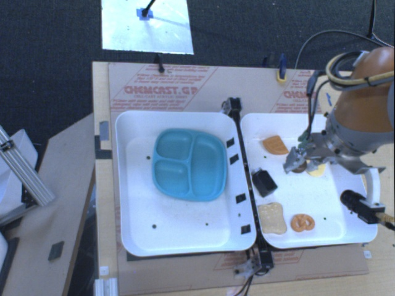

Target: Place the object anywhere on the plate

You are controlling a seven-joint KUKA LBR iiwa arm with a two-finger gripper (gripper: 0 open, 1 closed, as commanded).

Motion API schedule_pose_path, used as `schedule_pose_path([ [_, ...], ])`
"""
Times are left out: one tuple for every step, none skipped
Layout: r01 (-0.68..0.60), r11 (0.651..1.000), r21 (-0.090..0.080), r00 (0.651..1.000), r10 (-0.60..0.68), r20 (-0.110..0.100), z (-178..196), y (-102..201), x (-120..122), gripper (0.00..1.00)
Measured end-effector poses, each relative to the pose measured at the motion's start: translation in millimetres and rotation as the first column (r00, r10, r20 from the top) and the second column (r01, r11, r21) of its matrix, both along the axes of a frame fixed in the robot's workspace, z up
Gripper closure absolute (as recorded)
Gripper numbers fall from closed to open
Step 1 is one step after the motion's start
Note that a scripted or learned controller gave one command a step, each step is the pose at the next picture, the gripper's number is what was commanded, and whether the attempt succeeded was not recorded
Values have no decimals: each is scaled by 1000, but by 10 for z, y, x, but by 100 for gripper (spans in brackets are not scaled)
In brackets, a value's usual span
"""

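Plate (188, 164): blue, three compartments, in left bin (139, 227). Right bin (333, 230): orange wedge (275, 145), black block (264, 182), toast slice (271, 217), pretzel (302, 222), yellow piece (316, 170). Gripper (297, 163): low over right bin beside yellow piece; grip state cannot be told.

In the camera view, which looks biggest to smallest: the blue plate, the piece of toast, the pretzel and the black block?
1. blue plate, far the biggest
2. piece of toast
3. black block and pretzel: these two look about alike, so I won't rank them.
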State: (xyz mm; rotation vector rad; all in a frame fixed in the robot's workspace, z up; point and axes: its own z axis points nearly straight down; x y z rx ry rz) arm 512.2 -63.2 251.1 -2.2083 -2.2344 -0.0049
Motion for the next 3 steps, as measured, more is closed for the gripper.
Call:
schedule_pose_path([
  [1, 1000, -1, 1000, -1, -1, 31, 494, 50, 100],
  [2, 1000, -1, 1000, -2, -2, -130, 1022, 6, 100],
  [0, 1000, 0, 1000, 0, -2, -72, 1588, -38, 100],
])
